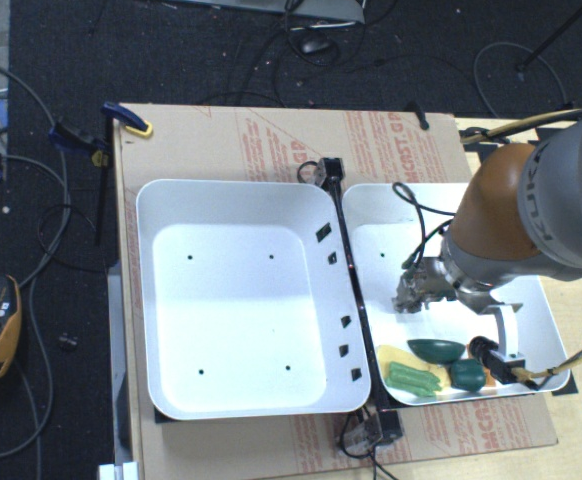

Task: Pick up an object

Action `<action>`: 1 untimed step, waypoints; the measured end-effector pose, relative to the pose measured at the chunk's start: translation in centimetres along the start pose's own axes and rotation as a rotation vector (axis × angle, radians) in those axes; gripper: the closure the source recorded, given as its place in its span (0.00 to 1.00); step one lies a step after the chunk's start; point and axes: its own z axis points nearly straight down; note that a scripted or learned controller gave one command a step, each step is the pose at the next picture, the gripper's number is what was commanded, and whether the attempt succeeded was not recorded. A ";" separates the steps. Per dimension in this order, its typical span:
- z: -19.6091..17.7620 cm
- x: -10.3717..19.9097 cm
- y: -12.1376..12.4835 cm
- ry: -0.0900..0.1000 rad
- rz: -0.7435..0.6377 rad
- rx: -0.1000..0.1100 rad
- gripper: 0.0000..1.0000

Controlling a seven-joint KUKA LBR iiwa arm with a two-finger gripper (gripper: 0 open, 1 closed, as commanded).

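Green and teal things crowd the near end of your right shallow white bin (391,213): a ridged green block (412,377), a dark teal oval dish (437,349), a teal lump (467,373) and a pale yellow piece (396,355). Both bins rest on the cardboard-covered surface (271,138), cables trailing over dark floor (61,48) around. Your tool (411,296) hangs above that bin's middle, near the objects; how far open, you cannot tell.

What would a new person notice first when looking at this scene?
First, the big grey and orange arm coming in from the right, its gripper over the right bin. Next, the small green and yellow objects heaped at that bin's near edge. The left bin lies beside it.
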 end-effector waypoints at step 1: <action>-4.2 0.0 -0.1 0.000 0.000 -0.002 1.00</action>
